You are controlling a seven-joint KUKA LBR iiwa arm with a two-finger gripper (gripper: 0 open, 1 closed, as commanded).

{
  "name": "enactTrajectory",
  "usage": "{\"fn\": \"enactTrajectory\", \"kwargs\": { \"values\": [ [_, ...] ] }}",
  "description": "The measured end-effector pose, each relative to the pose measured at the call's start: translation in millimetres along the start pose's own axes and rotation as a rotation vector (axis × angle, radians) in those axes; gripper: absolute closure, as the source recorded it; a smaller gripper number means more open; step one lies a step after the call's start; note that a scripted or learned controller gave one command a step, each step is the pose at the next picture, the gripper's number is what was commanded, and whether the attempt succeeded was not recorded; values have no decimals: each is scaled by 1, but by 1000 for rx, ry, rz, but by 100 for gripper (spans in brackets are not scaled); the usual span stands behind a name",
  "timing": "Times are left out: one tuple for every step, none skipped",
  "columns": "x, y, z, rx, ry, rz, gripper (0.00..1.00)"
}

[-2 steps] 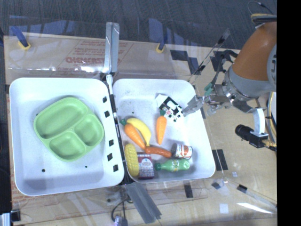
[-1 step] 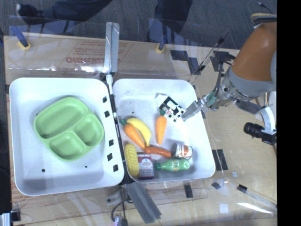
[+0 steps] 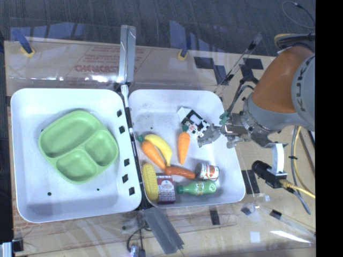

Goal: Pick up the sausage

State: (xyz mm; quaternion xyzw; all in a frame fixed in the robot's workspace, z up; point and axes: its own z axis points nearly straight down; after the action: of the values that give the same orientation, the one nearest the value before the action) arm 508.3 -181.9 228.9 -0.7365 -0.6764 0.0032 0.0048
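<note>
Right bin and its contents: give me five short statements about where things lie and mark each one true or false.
1. The green plate lies in the left bin. True.
2. The sausage lies on the green plate. False: it lies in the right bin, between the carrots and the green bottle.
3. The corn cob lies by the right bin's left wall. True.
4. The banana lies outside both bins. False: it is in the right bin, beside a carrot.
5. The gripper is above the left bin. False: it is over the right bin's right half.
</note>
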Motion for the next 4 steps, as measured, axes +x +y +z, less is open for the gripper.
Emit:
{"fn": "enactTrajectory", "kwargs": {
  "values": [
    [45, -8, 142, -1, 1, 14, 0],
    [27, -34, 142, -2, 2, 15, 0],
    [27, -34, 135, 5, 2, 11, 100],
    [27, -34, 135, 5, 2, 11, 0]
  ]
}}
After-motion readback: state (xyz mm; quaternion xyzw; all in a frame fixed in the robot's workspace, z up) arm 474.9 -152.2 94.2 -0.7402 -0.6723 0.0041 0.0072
